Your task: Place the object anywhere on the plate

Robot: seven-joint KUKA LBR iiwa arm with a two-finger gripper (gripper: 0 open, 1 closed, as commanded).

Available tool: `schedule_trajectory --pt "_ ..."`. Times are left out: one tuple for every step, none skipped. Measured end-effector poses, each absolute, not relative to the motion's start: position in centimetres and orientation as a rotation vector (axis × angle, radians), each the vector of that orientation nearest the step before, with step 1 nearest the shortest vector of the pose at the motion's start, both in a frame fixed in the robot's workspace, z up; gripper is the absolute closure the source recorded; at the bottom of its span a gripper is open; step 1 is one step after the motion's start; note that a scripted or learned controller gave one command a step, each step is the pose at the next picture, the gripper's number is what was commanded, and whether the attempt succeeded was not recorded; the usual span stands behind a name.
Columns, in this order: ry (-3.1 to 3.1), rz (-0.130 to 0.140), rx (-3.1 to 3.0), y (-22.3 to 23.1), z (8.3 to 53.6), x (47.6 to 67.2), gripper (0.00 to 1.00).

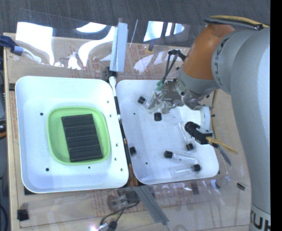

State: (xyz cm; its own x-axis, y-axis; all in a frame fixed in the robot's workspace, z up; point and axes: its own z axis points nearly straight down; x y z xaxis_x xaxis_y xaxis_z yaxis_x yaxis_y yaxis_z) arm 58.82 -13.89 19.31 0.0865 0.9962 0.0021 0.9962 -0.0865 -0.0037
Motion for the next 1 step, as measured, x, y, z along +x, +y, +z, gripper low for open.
schedule_trajectory --pt "-2.281 0.006 -2.152 -7.2 20.77 57.61 1.0"
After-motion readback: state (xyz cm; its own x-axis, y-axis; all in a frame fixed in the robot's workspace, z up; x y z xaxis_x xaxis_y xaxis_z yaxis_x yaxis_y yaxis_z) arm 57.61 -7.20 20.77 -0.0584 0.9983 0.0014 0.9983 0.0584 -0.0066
